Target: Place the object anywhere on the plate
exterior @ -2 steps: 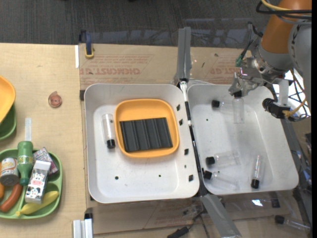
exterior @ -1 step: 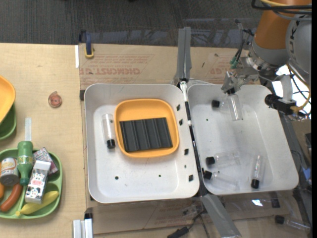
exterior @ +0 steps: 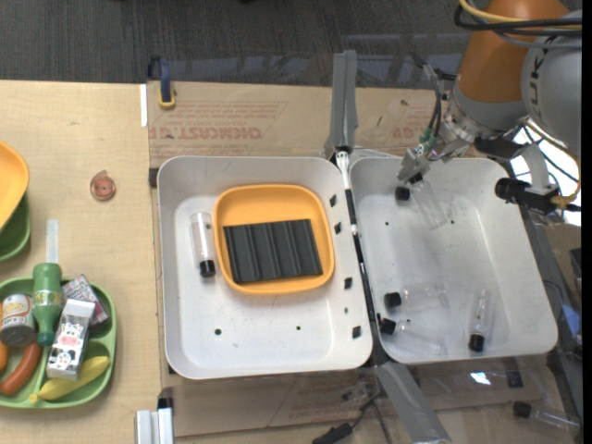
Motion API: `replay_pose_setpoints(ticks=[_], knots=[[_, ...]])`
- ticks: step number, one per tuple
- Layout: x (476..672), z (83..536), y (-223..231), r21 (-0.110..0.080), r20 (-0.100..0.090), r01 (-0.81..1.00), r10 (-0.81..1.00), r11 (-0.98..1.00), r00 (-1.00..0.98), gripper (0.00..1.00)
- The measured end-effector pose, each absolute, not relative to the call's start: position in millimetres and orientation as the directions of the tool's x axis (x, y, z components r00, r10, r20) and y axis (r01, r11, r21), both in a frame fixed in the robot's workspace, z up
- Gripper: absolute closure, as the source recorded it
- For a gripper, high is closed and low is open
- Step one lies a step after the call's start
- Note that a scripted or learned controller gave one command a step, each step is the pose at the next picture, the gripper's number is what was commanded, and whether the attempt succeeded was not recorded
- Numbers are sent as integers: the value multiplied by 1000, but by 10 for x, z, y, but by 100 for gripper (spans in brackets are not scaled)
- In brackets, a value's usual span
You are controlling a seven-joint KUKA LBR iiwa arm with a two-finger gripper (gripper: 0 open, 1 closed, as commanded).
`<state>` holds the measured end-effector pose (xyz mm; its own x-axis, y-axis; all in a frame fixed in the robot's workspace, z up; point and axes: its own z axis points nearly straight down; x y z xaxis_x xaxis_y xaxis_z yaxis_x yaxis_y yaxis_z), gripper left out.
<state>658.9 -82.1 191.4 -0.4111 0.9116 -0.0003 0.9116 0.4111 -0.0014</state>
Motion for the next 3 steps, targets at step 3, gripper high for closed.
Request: replay_pose_setpoints(ticks=[3], knots=[[6553,1910,-692,-1,-1,675,675,738,-738,100]])
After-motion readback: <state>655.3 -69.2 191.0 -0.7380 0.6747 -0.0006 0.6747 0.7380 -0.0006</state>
